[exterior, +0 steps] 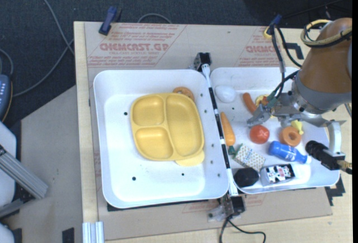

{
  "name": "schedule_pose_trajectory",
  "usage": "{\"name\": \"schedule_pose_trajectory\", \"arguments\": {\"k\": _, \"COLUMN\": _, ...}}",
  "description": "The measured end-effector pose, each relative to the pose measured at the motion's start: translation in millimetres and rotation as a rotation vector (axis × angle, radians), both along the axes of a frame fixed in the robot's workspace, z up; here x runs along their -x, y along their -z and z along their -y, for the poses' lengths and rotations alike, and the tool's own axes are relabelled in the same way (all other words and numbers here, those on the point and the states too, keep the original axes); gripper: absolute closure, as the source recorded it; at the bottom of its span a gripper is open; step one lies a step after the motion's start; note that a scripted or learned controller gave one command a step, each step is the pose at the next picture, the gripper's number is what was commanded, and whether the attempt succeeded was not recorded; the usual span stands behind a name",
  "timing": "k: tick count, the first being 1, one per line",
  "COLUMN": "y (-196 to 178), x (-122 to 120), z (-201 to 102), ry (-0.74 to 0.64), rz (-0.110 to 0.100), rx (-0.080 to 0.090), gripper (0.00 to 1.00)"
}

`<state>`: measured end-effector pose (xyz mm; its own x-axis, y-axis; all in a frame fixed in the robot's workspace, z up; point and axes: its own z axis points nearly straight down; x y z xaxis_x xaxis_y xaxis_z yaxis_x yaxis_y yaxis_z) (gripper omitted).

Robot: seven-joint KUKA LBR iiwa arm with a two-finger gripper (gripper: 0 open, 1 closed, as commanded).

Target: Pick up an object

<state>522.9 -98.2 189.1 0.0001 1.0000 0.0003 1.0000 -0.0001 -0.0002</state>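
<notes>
My gripper hangs over the middle of the right bin, open, with nothing between its fingers. Just below it lies a red tomato, and an orange ring sits to the tomato's right. A small orange sausage shape lies left of the gripper. Along the bin's left wall rests a carrot. A white egg-like lump is in the far left corner. The arm hides the bin's far right part.
Near the front of the right bin lie a blue bottle, a patterned packet, a black lump and a black-and-white box. The left bin holds a yellow divided plate.
</notes>
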Motion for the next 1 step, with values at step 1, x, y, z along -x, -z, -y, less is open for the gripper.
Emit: {"name": "schedule_pose_trajectory", "arguments": {"k": 1, "y": 104.8, "x": -5.7, "z": 28.7, "ry": 0.001, "rz": 0.0, "rx": 0.0, "gripper": 0.0}}
